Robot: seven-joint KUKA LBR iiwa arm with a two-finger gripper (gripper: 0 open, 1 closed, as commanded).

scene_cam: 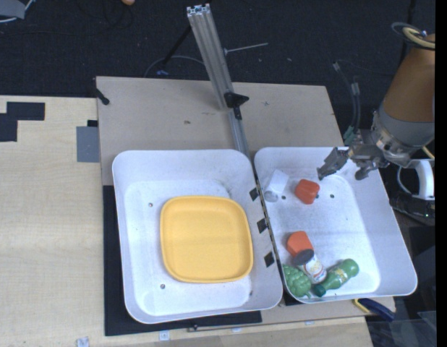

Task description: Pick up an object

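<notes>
Red object (307,191) in right white bin (375,215) on beige bench (165,114), open empty claw (346,163) above.

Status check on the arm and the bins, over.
Gripper hovering over right bin, nothing between the fingers. Nearest: red block, untouched. Orange block, small bottle, green items clustered at near edge. Yellow plate in left bin.

Yellow plate (206,238), white bins (137,194)
</notes>
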